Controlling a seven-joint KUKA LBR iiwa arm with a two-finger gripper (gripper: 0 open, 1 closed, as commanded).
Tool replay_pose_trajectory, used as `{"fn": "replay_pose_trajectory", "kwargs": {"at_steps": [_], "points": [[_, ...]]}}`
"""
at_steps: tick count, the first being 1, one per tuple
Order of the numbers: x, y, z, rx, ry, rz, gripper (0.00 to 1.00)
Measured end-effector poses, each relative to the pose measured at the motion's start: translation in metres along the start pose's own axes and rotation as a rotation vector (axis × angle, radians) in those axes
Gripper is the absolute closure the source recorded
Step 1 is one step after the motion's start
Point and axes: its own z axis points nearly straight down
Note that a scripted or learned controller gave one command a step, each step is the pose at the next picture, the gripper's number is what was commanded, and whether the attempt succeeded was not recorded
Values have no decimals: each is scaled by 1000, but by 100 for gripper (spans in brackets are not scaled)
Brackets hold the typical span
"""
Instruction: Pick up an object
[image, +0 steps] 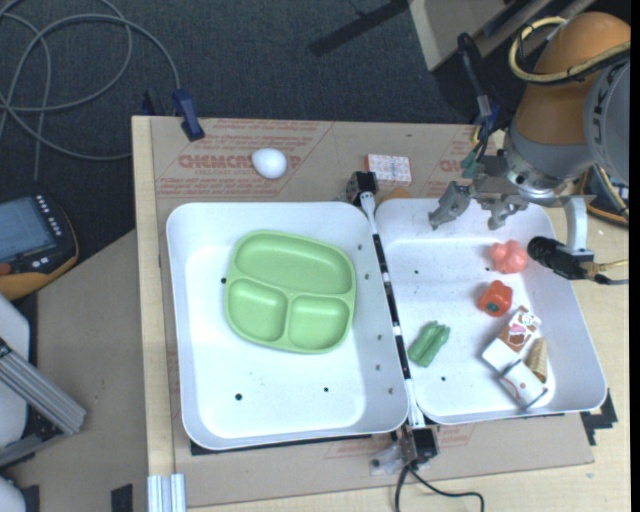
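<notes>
Fingers (452, 204) spread apart, holding nothing, hang over the right bin's (570, 385) far edge.

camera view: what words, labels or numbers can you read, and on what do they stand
"CHEMCA...": red print on the brown cardboard sheet behind the left white bin; the rest is blurred.
Red print on the cardboard near the gripper: too blurred to read.
Small white packets in the right white bin: markings too small to read.

It was a robotics lab: a cardboard-topped bench (300, 140) clamped by a blue clamp (187, 113), loose cables (60, 60) on dark carpet.
</notes>
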Motion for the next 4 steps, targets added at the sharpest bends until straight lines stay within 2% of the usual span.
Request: {"fn": "replay_pose_trajectory", "kwargs": {"at_steps": [1,2,3,4], "points": [[-72,8,1,-3,-3,1,0],[-114,-17,118,-2,1,-1,0],[-68,-76,119,0,1,0,0],[-68,-75,108,-3,0,1,100]]}}
